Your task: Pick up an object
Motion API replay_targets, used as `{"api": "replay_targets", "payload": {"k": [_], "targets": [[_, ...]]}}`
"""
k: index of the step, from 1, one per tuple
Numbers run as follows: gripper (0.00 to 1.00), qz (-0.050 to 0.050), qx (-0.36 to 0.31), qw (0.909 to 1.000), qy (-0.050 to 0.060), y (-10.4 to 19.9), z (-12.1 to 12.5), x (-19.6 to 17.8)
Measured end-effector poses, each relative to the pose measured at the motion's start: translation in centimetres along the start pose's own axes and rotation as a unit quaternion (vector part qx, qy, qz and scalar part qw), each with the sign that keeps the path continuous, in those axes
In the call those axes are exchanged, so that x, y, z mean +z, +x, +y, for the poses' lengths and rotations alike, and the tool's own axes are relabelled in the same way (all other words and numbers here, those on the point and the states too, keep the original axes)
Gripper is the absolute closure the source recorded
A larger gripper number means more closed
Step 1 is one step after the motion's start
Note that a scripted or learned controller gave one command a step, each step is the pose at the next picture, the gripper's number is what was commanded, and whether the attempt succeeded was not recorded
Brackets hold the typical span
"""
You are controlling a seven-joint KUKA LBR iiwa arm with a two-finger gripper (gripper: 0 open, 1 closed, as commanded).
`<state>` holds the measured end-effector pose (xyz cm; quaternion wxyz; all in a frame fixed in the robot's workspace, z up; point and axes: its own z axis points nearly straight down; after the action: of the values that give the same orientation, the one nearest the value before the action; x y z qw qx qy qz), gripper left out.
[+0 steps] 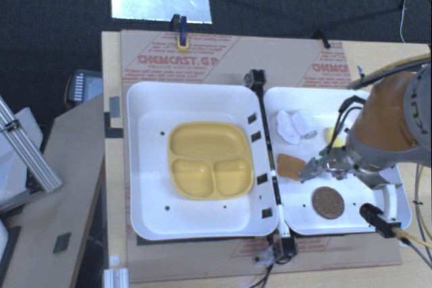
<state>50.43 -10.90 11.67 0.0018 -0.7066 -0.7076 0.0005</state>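
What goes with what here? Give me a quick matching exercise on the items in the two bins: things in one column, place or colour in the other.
Things:
1. divided tray
2. round disc
3. crumpled white item
4. flat tan piece

Descriptions:
A. dark brown, near the right bin's front edge
B. yellow, in the left bin
C. beside the gripper
D. toward the right bin's back

Pairs: 1-B, 2-A, 3-D, 4-C

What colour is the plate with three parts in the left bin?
Yellow. The divided plate shows plainly in the camera view.
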Motion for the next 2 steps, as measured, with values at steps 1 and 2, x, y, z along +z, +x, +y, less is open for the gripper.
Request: {"api": "replay_targets", "payload": {"k": [1, 2], "targets": [[0.0, 0.0, 0.0, 1.0, -0.001, 0.0, 0.0, 3.4], [1.0, -0.001, 0.0, 1.0, -0.003, 0.0, 0.1, 2.2]]}}
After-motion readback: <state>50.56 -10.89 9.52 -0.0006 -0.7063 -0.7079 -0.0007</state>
